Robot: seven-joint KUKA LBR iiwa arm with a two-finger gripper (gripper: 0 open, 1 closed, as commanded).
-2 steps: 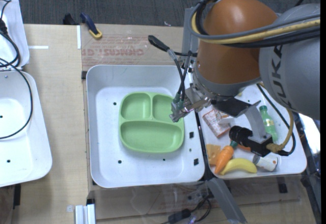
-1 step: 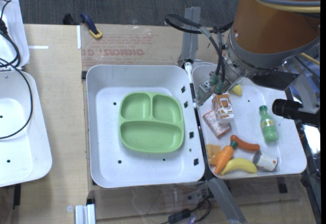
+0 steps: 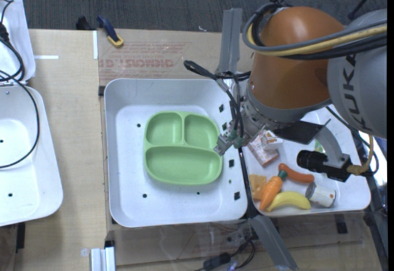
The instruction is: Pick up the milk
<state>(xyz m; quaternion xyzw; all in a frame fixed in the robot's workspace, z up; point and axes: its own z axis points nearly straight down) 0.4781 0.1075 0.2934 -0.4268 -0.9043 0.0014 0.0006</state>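
Low, arm [image 3: 295, 63] over milk [image 3: 265, 146], tool [image 3: 229, 139] down

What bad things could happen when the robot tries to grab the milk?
1. The milk carton lies partly under the arm, right beside the wall between the bins, so the gripper might bump that wall.
2. The carrot, banana and red toy crowd close by, so it could knock or grab one instead.
3. The carton looks tilted, so it might slip out.
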